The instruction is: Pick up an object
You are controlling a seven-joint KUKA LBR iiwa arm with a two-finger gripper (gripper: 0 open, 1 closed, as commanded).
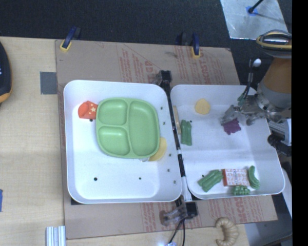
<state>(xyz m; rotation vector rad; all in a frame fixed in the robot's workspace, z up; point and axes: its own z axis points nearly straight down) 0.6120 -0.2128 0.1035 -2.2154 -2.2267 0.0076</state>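
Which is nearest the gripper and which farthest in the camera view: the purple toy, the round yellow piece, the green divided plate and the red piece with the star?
From the gripper, nearest first:
1. Purple toy, right bin, just under the gripper.
2. Round yellow piece, right bin, toward its upper middle.
3. Green divided plate, left bin, centre.
4. Red piece with the star, left bin, upper left corner, beside the plate.

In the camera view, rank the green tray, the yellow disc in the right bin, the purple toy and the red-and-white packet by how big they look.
1. Green tray, clearly largest.
2. Red-and-white packet.
3. Purple toy and yellow disc: they look about alike, so I won't rank them.
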